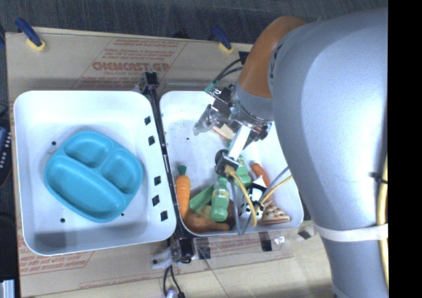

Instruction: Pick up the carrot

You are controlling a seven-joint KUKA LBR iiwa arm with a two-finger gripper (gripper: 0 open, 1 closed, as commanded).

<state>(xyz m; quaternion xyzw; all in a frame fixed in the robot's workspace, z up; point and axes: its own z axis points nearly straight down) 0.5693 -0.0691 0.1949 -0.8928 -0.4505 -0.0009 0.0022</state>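
The carrot (182, 188) is orange with a small green top. It lies lengthwise along the left wall of the right bin (173, 119), in the bin's front half. My gripper (207, 119) hangs over the back half of the same bin, behind and to the right of the carrot and well apart from it. Nothing shows between its fingers. The grey arm and its orange band cover the bin's right side.
Beside the carrot lies a pile: green toy vegetables (201, 198), a green bottle (221, 202), a brown piece (202, 223), a waffle-like piece (275, 215) and a small orange piece (260, 173). A blue divided plate (93, 175) sits in the left bin (33, 112).
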